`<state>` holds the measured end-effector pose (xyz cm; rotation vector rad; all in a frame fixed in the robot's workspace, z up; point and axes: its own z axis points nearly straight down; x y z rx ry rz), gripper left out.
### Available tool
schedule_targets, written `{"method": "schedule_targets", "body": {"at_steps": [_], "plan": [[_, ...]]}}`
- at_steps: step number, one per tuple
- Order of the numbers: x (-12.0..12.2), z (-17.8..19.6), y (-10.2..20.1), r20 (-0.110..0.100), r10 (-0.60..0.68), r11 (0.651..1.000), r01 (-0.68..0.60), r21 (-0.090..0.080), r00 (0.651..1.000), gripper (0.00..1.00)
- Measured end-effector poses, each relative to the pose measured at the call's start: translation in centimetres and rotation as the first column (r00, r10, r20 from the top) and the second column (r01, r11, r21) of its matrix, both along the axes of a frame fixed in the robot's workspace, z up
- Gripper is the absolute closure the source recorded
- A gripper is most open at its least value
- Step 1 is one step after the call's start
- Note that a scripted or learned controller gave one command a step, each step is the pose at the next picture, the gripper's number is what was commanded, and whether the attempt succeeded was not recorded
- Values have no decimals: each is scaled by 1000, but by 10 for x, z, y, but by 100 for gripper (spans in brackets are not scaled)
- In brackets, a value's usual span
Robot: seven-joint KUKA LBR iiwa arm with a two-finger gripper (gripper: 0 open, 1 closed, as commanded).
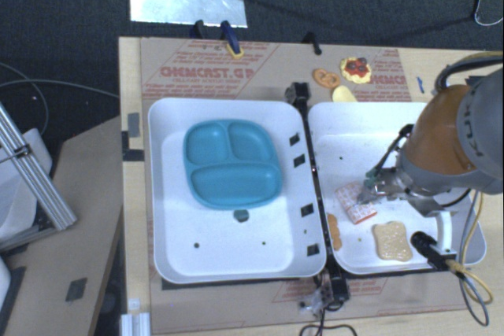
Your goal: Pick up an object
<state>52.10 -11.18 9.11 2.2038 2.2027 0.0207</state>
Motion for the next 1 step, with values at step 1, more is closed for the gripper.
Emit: {"method": "schedule_targets", "body": {"at_steps": [1], "plan": [[0, 99, 90, -16, 14, 1000, -13, 11, 1000, 100]]}}
